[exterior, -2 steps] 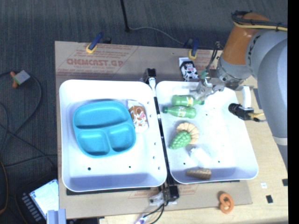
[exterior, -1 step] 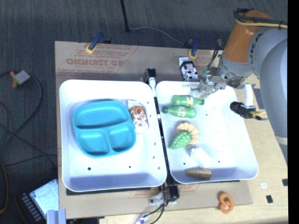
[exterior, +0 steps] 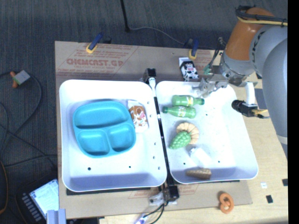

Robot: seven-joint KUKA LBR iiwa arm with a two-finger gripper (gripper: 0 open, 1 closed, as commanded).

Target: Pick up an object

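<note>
Leftward, a blue tray (exterior: 103, 126) fills one bin (exterior: 70, 171); gripper (exterior: 206, 88) (grasp state unclear) over green bottles (exterior: 186, 100).

I see brown cardboard sheet (exterior: 93, 62) under bins | blue spring clamp (exterior: 95, 42) on its far edge | orange pretzel-shaped toy (exterior: 226, 202) on bench, near side

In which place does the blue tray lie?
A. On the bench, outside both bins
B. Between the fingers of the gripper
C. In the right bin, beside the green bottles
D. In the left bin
D: the blue tray lies flat inside the left bin, while the two green bottles lie in the right bin near the gripper.
</note>
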